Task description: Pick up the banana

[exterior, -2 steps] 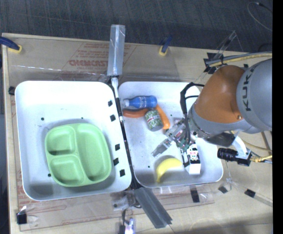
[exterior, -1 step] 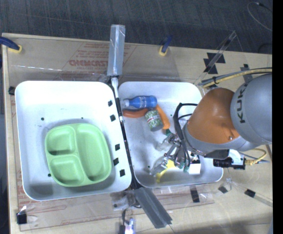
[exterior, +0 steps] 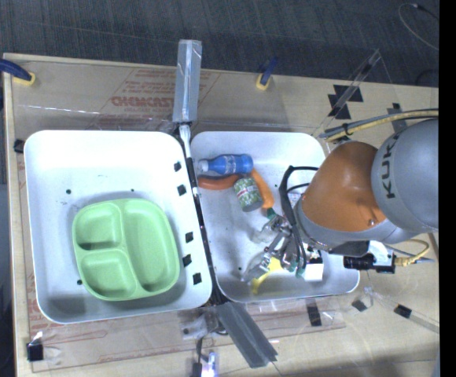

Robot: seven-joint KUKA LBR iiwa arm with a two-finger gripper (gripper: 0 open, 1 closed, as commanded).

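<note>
On a wooden worktop bearing two white bins, the tool is hovering low in the right bin, its spread unclear, right at the banana by the near wall. The grasp step appears underway; next, closing and lifting cleanly.

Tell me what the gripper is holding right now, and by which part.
Cannot be told. The gripper is down over the banana near the right bin's front wall, but no grasp is visible.
</note>
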